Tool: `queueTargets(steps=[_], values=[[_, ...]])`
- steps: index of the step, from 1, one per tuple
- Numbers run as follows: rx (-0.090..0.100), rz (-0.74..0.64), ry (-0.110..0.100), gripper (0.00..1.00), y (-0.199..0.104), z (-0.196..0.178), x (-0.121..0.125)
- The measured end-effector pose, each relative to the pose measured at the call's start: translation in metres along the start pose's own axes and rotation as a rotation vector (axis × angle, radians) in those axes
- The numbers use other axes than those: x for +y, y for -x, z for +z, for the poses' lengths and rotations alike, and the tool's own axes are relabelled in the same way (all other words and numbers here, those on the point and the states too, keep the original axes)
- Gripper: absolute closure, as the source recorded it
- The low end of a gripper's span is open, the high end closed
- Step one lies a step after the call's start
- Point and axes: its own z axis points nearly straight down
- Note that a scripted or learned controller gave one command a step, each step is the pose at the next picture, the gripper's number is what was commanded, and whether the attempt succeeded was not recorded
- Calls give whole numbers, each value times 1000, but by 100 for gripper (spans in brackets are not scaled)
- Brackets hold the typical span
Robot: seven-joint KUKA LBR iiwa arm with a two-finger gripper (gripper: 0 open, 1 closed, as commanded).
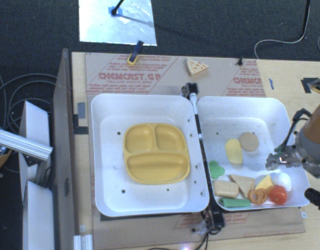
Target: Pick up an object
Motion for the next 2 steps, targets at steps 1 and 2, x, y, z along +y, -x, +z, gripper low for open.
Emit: queueTargets(steps=[1,2], values=[[0,1,-1,0,0,0,0],[-2,-9,-5,0,-77,34,76]])
